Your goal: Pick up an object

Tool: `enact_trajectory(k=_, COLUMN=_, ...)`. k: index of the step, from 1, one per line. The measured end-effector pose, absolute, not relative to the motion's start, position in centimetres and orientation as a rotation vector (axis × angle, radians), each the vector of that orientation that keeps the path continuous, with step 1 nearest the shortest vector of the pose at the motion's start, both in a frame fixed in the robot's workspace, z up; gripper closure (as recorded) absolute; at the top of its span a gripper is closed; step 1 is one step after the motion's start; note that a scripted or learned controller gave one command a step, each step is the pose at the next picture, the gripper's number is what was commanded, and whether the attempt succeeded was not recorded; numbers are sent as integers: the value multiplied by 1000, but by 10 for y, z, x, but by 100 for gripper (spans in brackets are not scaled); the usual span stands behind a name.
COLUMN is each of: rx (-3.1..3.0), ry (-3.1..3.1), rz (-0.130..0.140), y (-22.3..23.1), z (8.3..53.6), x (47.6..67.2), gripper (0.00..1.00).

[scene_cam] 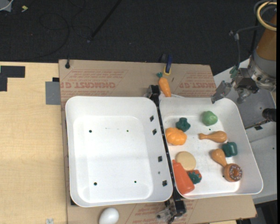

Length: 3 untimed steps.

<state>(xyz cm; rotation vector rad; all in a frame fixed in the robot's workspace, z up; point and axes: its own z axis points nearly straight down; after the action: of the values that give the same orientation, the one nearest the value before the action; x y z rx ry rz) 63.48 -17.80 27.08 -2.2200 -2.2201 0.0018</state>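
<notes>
The right bin [246, 125] holds several toy foods: a green ball [209, 118], a dark teal piece [182, 124], an orange pepper [176, 136], two tan drumsticks [213, 136] [218, 156], a teal cup [230, 148], a brown donut [233, 172], a beige bun [185, 160] and a red-orange bottle [182, 177]. My gripper [232, 91] hangs over the bin's back right corner, above and to the right of the green ball. It looks open, and nothing sits between its fingers.
The left bin [79, 125] lies beside the right one, with black clips along the shared wall. An orange carrot [164, 86] rests on the cardboard behind the bins. A white egg [108, 215] sits on the bench in front of the left bin.
</notes>
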Motion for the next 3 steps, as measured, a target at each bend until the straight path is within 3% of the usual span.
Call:
enact_trajectory(k=1, rx=-2218, ry=-2212, rz=11, y=-214, z=171, x=631, gripper=0)
enact_trajectory(k=2, rx=-2213, ry=-2221, rz=6, y=-211, z=82, x=635, gripper=0)
enact_trajectory(k=3, rx=-2215, ry=-2222, rz=3, y=-173, z=87, x=644, gripper=0)
